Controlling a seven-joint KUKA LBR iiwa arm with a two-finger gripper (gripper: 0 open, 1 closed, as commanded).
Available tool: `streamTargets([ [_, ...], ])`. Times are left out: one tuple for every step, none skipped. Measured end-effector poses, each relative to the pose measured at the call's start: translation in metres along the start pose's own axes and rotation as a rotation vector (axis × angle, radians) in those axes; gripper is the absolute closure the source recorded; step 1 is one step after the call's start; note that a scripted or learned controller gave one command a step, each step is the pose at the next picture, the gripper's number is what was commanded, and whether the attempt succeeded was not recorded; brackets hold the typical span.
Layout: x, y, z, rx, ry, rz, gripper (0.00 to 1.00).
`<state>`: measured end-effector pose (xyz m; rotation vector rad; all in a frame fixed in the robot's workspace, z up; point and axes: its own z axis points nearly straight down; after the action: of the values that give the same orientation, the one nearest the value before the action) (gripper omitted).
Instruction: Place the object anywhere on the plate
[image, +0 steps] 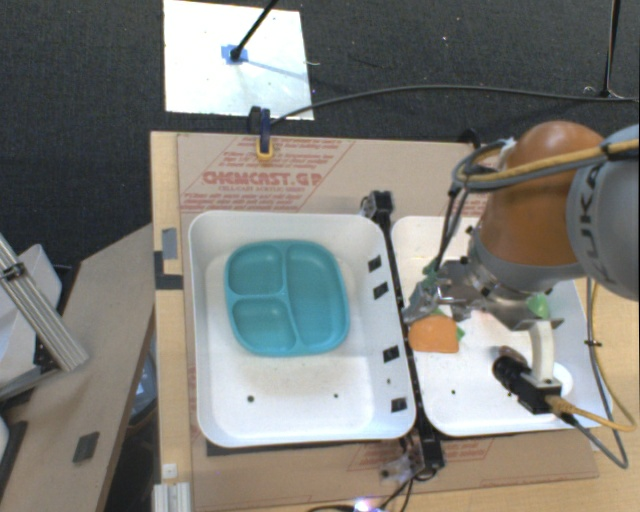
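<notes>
Tabletop carries 2 white bins. Left bin: teal plate. Right bin: orange object, right of plate past the divider, just under gripper; open or closed, cannot tell.

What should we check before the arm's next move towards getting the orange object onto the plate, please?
1. Plate lies flat in the left bin, fully in view: ok.
2. Orange object is in view in the right bin, close to the wall between the bins: ok.
3. Gripper is over the orange object's upper edge: ok.
4. Orange object gripped: cannot tell; the wrist hides the contact.
5. Orange object on the plate: not ok; it is in the other bin.
6. Clearance over the wall and its black clips: cannot tell from this slant.
</notes>
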<state>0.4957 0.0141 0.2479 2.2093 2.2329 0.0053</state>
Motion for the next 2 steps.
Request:
streamTargets([
  [0.055, 0.018, 0.002, 0.001, 0.000, 0.000, 1.00],
  [0.089, 0.038, 0.027, 0.003, -0.001, 0.003, 1.00],
])
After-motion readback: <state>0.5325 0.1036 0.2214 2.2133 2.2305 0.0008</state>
